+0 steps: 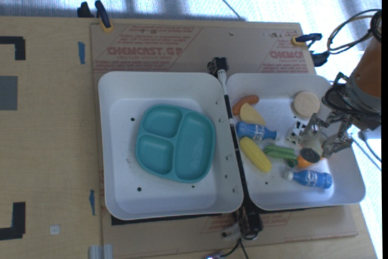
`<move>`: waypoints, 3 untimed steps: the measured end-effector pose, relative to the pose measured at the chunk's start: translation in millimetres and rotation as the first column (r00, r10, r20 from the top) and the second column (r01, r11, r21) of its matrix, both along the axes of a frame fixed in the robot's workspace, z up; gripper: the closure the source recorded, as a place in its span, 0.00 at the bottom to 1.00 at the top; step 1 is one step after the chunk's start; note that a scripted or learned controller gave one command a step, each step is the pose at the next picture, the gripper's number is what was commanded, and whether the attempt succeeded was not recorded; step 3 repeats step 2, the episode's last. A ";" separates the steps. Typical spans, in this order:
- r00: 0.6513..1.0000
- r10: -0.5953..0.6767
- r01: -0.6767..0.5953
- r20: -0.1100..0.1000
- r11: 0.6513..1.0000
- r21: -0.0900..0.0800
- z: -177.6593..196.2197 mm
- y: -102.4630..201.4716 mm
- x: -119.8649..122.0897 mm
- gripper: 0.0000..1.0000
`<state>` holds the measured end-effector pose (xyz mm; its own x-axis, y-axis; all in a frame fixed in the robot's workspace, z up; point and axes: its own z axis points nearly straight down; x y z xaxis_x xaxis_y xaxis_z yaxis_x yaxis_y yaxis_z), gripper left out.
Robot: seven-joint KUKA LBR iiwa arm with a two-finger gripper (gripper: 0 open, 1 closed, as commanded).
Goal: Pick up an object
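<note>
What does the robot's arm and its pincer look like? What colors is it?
The arm comes in from the right with an orange band and dark grey parts near the wrist. Black cables loop above it. The pincer looks like thin, silvery metal rods and joints, a bit like a tiny skeleton claw.

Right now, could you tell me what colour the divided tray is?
Teal, the divided tray; the camera view shows it best.

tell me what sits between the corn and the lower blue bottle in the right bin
In the camera view, a green vegetable lies between the corn and the lower blue bottle, with a small orange piece at its right end, just under the gripper.
</note>
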<state>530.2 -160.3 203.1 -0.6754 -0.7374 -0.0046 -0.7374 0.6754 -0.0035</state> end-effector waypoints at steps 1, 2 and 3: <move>0.979 0.202 -0.202 0.003 0.979 -0.002 -82.1 -0.7 -24.7 1.00; 0.846 0.533 -0.533 -0.001 0.846 -0.001 -55.4 11.0 -50.2 1.00; 0.846 0.533 -0.533 -0.001 0.846 -0.001 -55.4 11.0 -50.2 1.00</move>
